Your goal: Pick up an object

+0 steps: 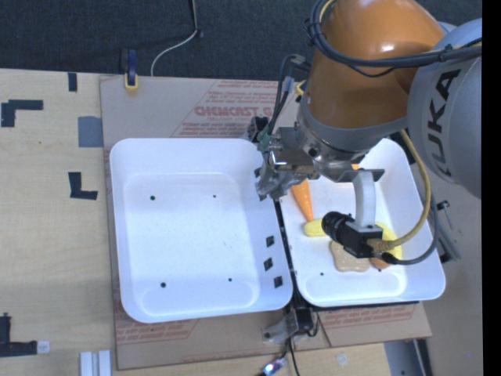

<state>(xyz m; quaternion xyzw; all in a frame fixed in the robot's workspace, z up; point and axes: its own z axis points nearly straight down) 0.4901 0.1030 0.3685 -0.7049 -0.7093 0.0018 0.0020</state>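
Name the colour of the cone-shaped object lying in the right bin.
Orange; the cone-shaped object shows best in the camera view, just below the gripper.

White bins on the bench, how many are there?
2. The left bin lies in the middle of the view. The right bin sits beside it, partly covered by the arm, with an orange piece inside; more may be hidden.

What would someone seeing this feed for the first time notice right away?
The big orange band of the arm dominates the upper right, hanging over the right bin. Beneath it the gripper sits at that bin's left edge, beside an orange carrot-shaped piece, with yellow and tan items clustered lower in the bin. The left bin is a wide white expanse.
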